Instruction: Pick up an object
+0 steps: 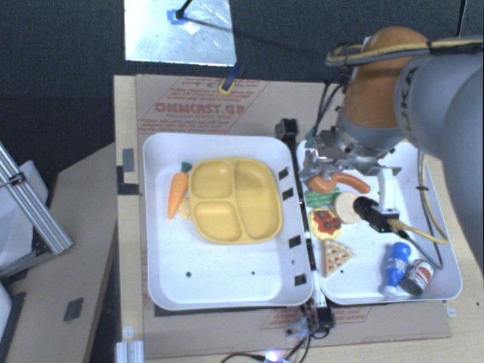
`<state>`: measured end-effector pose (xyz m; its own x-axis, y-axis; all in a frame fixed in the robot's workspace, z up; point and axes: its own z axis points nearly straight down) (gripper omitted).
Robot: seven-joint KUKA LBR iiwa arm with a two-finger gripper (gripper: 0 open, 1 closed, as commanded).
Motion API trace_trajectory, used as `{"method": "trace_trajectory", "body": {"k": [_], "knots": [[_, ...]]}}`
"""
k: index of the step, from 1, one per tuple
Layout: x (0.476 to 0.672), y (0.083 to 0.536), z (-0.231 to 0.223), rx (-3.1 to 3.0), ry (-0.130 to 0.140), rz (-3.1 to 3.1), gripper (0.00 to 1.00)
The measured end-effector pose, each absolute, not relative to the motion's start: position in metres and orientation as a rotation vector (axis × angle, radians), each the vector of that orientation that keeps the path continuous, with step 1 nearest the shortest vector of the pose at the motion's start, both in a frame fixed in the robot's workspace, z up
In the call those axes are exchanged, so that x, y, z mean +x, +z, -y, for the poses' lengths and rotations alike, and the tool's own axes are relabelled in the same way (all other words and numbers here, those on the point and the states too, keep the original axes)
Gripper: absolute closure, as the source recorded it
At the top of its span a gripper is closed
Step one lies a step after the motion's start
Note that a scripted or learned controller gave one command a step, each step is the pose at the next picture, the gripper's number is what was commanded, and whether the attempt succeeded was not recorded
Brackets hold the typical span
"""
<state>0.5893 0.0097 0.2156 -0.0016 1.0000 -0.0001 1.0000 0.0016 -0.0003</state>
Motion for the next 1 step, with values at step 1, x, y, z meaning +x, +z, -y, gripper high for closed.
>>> {"method": "trace_trajectory", "body": {"k": [1], "knots": [[0.5931,0.23,0.0021,-2.222,-0.002,2.223,1.0]]}}
